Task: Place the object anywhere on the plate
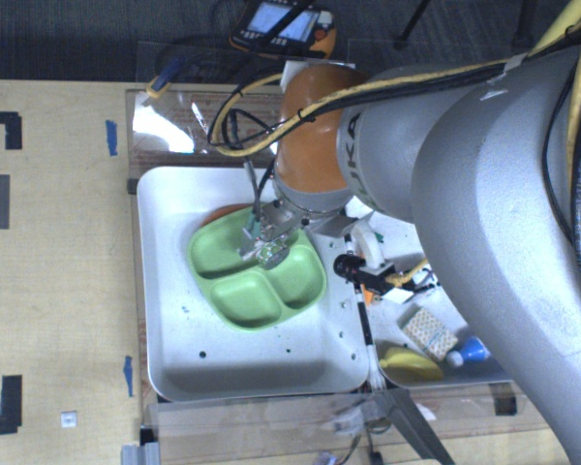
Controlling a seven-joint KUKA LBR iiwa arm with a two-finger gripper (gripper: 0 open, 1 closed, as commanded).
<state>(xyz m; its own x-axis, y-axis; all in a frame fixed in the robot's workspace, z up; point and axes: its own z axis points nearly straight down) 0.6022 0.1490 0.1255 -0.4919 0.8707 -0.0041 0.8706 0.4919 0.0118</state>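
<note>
A green plate (257, 279) with several compartments lies tilted in the left white bin (174, 260). My gripper (268, 246) reaches down over the plate's upper middle, close to the ridge between compartments. Its tip looks small and metallic. I cannot make out any object at the tip. A thin orange-red edge (229, 210) peeks out behind the plate's far rim. The grey arm with its orange band (315, 143) hides the bin's far right corner.
In the right bin (392, 226) lie a yellow object (412, 364), a small patterned box (431, 330) and a blue-and-white item (468, 353), partly under the arm. Pale wooden bench (53, 260) lies to the left of the bins.
</note>
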